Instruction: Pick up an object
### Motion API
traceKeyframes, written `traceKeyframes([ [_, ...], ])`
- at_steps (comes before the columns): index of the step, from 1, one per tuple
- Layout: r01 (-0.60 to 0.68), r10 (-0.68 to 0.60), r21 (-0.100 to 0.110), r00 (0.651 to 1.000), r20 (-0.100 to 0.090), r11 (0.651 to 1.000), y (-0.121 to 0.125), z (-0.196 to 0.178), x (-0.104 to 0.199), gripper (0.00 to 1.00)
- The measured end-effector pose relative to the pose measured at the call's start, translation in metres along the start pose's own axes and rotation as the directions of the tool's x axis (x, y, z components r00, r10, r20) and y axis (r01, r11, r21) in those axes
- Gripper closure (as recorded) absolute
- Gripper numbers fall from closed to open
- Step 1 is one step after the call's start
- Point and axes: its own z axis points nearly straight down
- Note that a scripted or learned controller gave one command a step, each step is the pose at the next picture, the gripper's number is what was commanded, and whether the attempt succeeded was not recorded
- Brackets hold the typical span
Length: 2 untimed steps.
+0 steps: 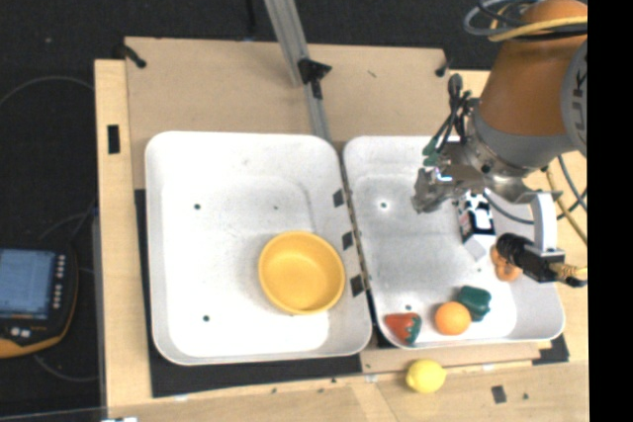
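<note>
Overhead, the end effector [427, 193] hangs above bare right bin [396, 242] floor; its finger state is unclear.

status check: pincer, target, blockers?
Pincer above right bin, nothing seen between fingers. Orange, strawberry, green piece at near edge. No blockers.

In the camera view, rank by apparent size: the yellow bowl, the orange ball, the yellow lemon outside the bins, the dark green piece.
1. Round yellow plastic bowl, left bin, clearly largest.
2-4. Round orange ball, small yellow lemon on the bench, and dark green piece look about alike; too close to rank.
</note>
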Motion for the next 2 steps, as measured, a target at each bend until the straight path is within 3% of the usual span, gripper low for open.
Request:
traceKeyframes([
  [2,0.0,0.0,0.002,1.0,0.0,1.0,-0.02,-0.001,0.096,1.0],
])
